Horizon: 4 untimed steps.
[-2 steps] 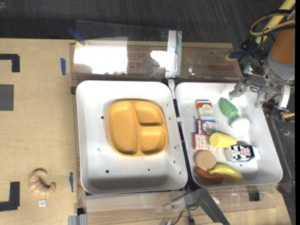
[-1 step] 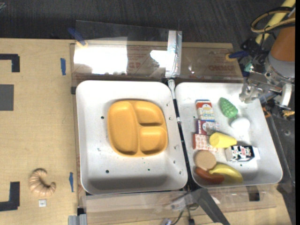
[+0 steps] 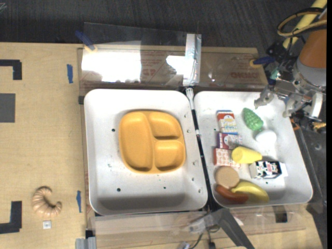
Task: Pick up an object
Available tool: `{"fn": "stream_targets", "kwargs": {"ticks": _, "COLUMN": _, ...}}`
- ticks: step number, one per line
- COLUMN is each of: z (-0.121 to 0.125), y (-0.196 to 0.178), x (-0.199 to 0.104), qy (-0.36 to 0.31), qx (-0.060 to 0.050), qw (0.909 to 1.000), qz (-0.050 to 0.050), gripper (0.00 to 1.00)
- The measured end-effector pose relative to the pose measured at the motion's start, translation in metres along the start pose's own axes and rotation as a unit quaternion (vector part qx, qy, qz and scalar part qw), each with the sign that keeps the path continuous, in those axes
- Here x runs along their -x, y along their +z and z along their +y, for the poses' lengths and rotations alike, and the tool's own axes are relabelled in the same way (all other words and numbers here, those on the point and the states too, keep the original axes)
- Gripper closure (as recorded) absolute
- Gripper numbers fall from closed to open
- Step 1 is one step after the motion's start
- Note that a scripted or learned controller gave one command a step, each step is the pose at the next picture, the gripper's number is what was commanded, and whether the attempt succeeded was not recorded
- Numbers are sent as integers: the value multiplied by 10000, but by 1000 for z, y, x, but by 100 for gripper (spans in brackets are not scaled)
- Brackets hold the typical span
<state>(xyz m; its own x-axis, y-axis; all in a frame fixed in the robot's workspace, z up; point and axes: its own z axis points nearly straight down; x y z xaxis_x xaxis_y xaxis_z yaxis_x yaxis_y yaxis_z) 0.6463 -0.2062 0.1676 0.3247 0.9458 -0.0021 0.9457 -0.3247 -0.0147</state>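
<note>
The right bin (image 3: 301, 160) holds several toy foods. Among them are a green ribbed piece (image 3: 253, 119), a white ball (image 3: 266, 137), a red-and-white carton (image 3: 226, 121), a yellow lemon shape (image 3: 246, 155), a black-and-white carton (image 3: 267, 168), a brown round disc (image 3: 227, 176) and a banana (image 3: 250, 190). My gripper (image 3: 276, 102) hovers over the bin's far right corner, just right of and above the green piece. It is open, with nothing between its fingers.
In the left bin (image 3: 98, 139) lies a yellow divided plate (image 3: 152, 140). A toy croissant (image 3: 46, 201) sits on the bench at the lower left. A clear plastic sheet (image 3: 140, 61) stands behind the bins. Cables (image 3: 298, 22) hang by the arm at the upper right.
</note>
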Motion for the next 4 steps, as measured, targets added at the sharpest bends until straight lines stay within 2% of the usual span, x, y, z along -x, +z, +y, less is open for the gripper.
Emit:
{"fn": "stream_targets", "kwargs": {"ticks": 1, "z": -11, "y": 71, "x": -7, "qy": 1090, "qx": 43, "qw": 9940, "qz": 52, "gripper": 0}}
{"fn": "stream_targets", "kwargs": {"ticks": 2, "z": -48, "y": 82, "x": -77, "qy": 1804, "qx": 82, "qw": 9836, "qz": 29, "gripper": 0}}
{"fn": "stream_targets", "kwargs": {"ticks": 3, "z": -102, "y": 58, "x": -49, "qy": 2365, "qx": 15, "qw": 9716, "qz": 15, "gripper": 0}}
{"fn": "stream_targets", "kwargs": {"ticks": 4, "z": -125, "y": 78, "x": -71, "qy": 2260, "qx": 162, "qw": 9740, "qz": 51, "gripper": 0}}
